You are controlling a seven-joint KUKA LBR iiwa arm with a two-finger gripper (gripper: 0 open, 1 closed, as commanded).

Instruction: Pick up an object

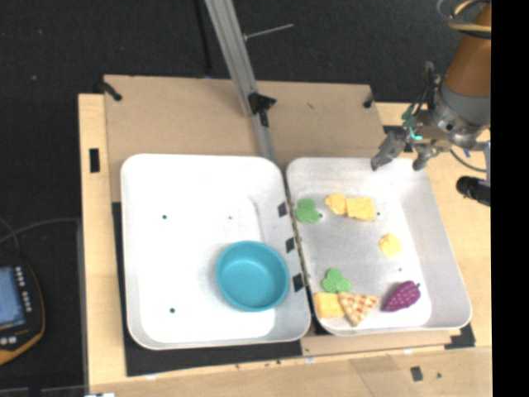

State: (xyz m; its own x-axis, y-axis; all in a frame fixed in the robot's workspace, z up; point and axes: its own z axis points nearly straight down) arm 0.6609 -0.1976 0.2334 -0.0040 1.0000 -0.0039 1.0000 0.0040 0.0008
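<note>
Your gripper (402,155) hangs over the far right corner of the right bin (438,213), jaws apart and clamped on nothing. No object lies beneath it; every candidate sits nearer the camera.

Expected hazards:

- **Rim strike.** The gripper is close to the bin's far wall. A straight descent from here would likely meet the rim or bare floor.
- **Crowded grasps.** The two yellow pieces (350,206) touch one another. At the near edge the green piece (335,281), yellow block (327,305) and pizza slice (359,306) are packed together, with the purple grapes (401,295) just beside. Closing there may catch two items or push one aside.
- **Low profile.** These objects look flat and small; the jaws may slip over them.

The lone yellow piece (389,243) and the green piece by the divider (307,212) stand apart. The blue bowl (251,275) occupies the left bin (165,188).
</note>
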